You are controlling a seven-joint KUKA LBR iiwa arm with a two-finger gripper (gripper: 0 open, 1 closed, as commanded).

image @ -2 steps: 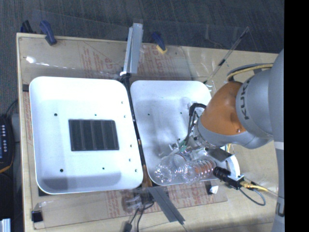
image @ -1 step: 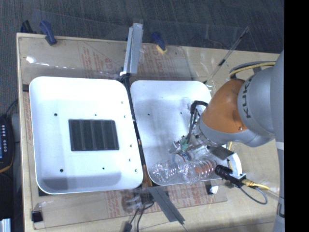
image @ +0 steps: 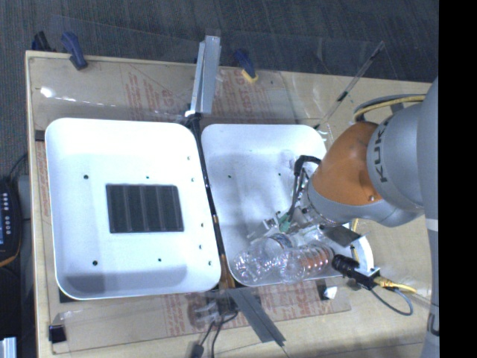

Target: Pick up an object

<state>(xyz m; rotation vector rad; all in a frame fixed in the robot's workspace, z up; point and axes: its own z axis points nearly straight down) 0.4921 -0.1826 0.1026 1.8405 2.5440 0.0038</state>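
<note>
In the right bin point(image: 238, 162), a heap of clear, crinkled plastic items point(image: 262, 261) lies against the near wall. A clear piece with copper-coloured ribs point(image: 313, 259) sits beside them. My gripper point(image: 287, 226) hangs low over the top edge of this heap, partly hidden under the grey and orange wrist point(image: 339, 177). Nothing can be made out in its grasp. In the left bin point(image: 82, 148), a flat dark rectangular ribbed panel point(image: 144, 207) lies near the middle.
A metal bar point(image: 204, 77) stands at the far side above the seam between the bins. Blue clamps point(image: 74, 49) hold the bench's far edge. Cables and a black connector point(image: 356, 268) trail near the right bin's near right corner.
</note>
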